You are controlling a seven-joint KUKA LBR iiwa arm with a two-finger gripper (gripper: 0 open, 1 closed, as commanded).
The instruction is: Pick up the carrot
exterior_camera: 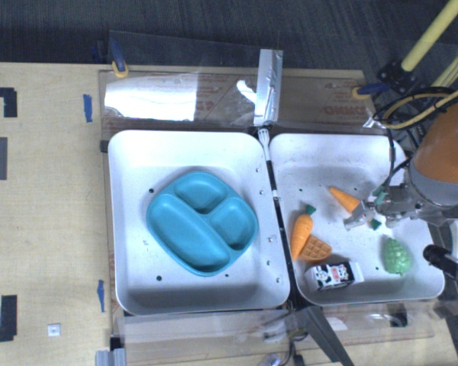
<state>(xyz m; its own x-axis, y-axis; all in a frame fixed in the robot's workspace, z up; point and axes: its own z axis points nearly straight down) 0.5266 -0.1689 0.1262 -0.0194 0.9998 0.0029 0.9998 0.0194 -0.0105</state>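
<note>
Metal fingers are hanging low over the right bin (412, 284), and from where I'm standing the gripper (364, 213) is sitting a touch past the bin's middle, toward three o'clock. Whether it is spread or pinched I cannot tell; the tips are blurring into the white floor and some green bits on the tool.

Just beside them, at about ten o'clock from the tips, an orange cone-shaped piece (343, 198) is lying on the floor, close but apparently not clasped. The carrot (301, 233), orange with a green top pointing up toward twelve, is resting further off at nine o'clock, hard against the bin's left wall. A waffle-patterned orange piece (317, 248) is touching its lower end, and a black-and-white carton (333, 274) is lying below that at six. A green lumpy toy (397, 256) is sitting at four o'clock from the gripper.

Further out, the blue divided plate (202, 221) is filling the left bin (130, 204).

Here's the worry: two orange things are near each other, and the gripper is nearer the wrong one. Closing here would probably catch the cone. And the carrot, crowded against the wall and the waffle, is leaving little room for a finger on either side, so a slip or a double grab is looking likely.
</note>
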